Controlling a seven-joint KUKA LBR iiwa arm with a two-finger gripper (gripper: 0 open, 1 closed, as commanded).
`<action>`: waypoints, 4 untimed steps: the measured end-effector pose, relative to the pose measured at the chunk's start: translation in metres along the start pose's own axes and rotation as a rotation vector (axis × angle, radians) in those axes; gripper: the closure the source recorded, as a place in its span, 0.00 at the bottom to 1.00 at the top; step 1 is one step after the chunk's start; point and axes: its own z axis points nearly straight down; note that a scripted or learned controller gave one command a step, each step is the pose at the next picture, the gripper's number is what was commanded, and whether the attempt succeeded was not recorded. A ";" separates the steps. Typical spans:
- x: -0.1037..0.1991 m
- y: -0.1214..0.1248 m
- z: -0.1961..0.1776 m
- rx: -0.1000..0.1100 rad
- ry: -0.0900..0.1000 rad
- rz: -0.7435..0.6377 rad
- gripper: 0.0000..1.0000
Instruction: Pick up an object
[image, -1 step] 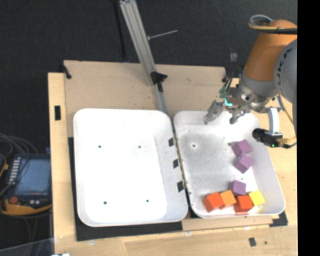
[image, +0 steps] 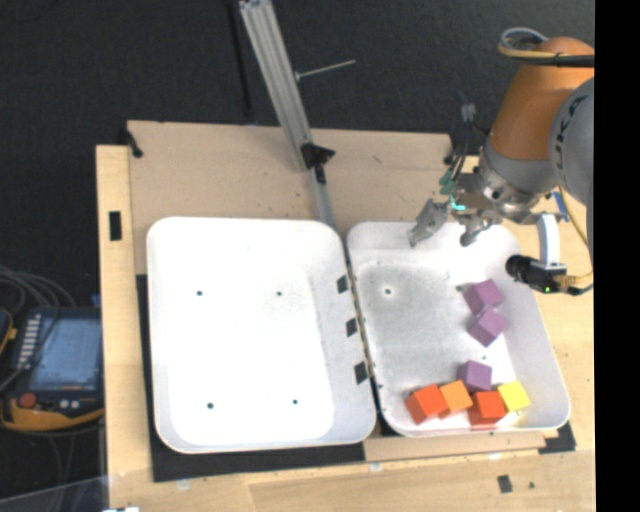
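While your blocks crowd the right bin's (image: 525, 415) near edge, orange blocks (image: 428, 403) touching a yellow block (image: 514, 396), three purple blocks (image: 484, 296) sit farther back. Beyond them your gripper (image: 446, 230) hangs over the far rim, fingers spread apart, gripping nothing.

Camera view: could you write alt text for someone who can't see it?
A robot arm's open gripper hovers over the far end of the right bin, holding nothing. Purple, orange and yellow blocks cluster at that bin's near right side.
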 end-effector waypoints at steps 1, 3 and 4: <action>-0.006 -0.002 0.062 0.005 0.000 0.004 0.00; -0.006 -0.009 0.126 0.000 0.000 0.008 0.00; -0.007 -0.008 0.114 -0.004 0.001 0.013 1.00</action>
